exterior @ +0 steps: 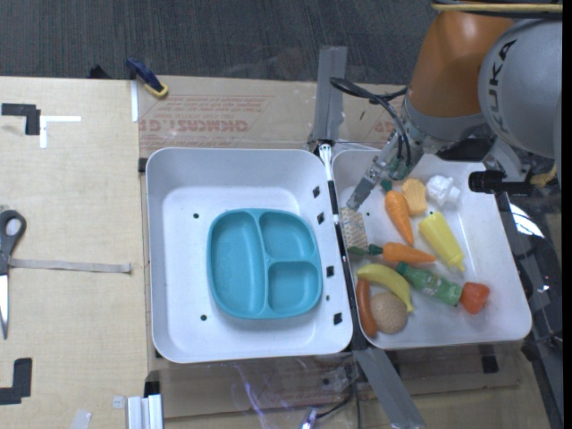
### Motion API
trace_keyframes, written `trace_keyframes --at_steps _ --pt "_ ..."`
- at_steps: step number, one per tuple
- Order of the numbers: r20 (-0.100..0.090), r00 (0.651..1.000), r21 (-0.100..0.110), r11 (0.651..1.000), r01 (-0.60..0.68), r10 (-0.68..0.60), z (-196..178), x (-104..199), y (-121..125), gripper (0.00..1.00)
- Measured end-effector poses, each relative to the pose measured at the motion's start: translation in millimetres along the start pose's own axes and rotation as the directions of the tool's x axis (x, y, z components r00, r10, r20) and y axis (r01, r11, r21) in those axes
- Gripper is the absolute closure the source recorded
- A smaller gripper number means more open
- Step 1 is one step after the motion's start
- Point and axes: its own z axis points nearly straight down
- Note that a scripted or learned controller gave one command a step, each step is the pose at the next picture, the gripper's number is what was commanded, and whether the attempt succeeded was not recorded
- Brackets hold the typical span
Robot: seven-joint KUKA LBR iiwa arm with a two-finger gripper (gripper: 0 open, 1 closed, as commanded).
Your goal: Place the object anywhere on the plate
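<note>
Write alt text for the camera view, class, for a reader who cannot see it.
A grey robot arm's claw reaches down into the right white bin, which holds toy food: carrots, a banana and corn. The left white bin holds a teal divided plate with nothing on it.

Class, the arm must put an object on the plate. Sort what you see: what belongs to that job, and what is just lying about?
Job: plate, gripper, toy food such as the banana and carrot.

Lying about: scissors, blue clip.
</note>
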Motion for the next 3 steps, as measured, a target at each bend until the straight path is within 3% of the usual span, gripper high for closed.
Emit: trace_keyframes --at_steps 1,2,3 --pt "-0.002 0.971 -0.001 0.971 0.237 -0.237 -9.3 50.1 -73.2 0.0" --pt "0.0 0.824 -0.002 0.824 0.566 -0.566 0.0 97.9 -99.9 0.0" --pt "0.0 0.824 -0.002 0.824 0.566 -0.566 0.0 97.9 -99.9 0.0"
